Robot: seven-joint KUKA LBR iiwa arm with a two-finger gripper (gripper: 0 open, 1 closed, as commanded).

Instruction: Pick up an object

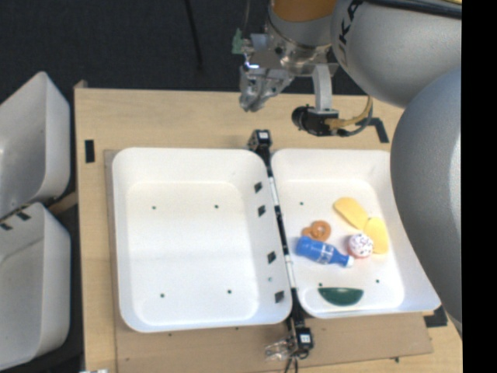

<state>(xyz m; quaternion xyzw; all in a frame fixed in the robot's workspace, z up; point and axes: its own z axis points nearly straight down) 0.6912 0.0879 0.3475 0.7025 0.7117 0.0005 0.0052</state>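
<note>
The right bin [311, 169] holds several small objects: a blue bottle [322, 252] with a white cap, a brown ring [318, 230], a pink-and-white ball [359, 245], two yellow pieces [363, 222] and a dark green half-round piece [341, 294] near the front wall. My gripper [253, 93] hangs high above the bench behind the bins, near the top of the seam between them, far from the objects. Nothing is visible between its fingers.
The left bin [124, 208] lies beside the right one, joined by a black clipped seam [274, 224]. The arm's large grey body [435, 169] overhangs the right bin's right side. White boxes [27, 208] stand at the left edge.
</note>
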